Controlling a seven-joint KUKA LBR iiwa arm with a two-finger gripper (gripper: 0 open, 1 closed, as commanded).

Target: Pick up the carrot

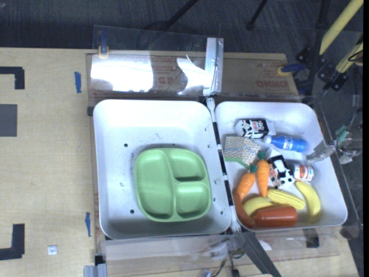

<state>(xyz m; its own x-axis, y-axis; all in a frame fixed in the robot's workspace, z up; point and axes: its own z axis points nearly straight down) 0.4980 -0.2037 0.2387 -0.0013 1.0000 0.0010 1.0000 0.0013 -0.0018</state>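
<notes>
From the camera view: carrot (262,178) lying in the right bin (333,211), near the wall shared with the left bin (115,126), green top pointing up-frame. Tightly crowded there. Second orange piece (246,184) touching it on the left, black-and-white toy (280,172) pressed against its right, corn (285,198) and banana (312,198) just below, red sausage (275,215) at the foot of the heap, patterned cloth (239,149) by the leafy end.

Gripper (330,150) seen as a blurred grey shape at the bin's right rim, well apart from the carrot and holding nothing visible. Open or closed: cannot tell.

Likely trouble:
- Closing on the wrong orange piece, or on both at once, given how snugly the two lie together.
- Landing on the black-and-white toy instead of dropping beside the carrot, so closing on nothing.
- Slipping off the tapered body if taken near the thin end.
- Dragging the corn or cloth upward, or shoving the heap against the dividing wall.
- Clipping the blue bottle (288,143) while crossing from the right rim.
</notes>
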